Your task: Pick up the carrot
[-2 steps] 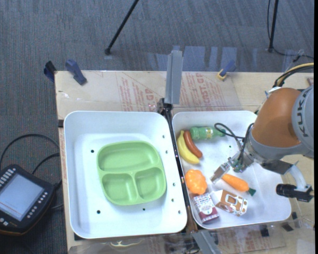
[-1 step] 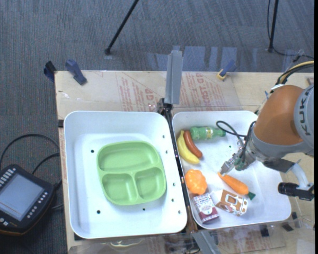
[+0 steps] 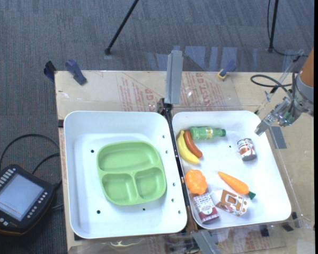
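The carrot is orange with a small green top and lies slanted in the lower middle of the right bin. My gripper hangs over the upper right edge of that bin, well up and to the right of the carrot. Its fingers stand apart with nothing between them, so it is open. A small red and white can lies between the gripper and the carrot.
The right bin also holds a green bottle, a banana, a sausage, an orange pepper, a red packet and a small carton just below the carrot. A green divided plate sits in the left bin.
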Robot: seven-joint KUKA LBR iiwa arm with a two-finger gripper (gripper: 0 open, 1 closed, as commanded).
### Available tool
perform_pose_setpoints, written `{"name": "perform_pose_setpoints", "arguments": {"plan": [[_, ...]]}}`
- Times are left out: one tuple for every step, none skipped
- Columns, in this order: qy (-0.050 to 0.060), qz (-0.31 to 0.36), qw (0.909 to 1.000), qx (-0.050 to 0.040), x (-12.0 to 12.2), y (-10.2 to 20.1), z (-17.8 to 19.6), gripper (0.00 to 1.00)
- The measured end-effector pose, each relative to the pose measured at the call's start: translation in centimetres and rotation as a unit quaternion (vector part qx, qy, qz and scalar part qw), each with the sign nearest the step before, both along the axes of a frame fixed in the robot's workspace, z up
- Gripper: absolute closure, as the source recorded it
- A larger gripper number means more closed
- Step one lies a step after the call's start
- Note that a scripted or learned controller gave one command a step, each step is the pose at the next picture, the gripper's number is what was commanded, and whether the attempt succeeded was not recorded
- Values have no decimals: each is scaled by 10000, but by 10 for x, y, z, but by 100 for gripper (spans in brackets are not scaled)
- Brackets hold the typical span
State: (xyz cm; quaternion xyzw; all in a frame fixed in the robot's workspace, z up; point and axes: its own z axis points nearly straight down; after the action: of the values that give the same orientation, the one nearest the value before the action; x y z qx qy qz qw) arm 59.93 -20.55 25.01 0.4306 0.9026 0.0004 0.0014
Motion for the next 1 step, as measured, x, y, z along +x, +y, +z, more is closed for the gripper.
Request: {"name": "perform_pose_setpoints", "arguments": {"plan": [[3,-2,10000,2,0,0,0,0]]}}
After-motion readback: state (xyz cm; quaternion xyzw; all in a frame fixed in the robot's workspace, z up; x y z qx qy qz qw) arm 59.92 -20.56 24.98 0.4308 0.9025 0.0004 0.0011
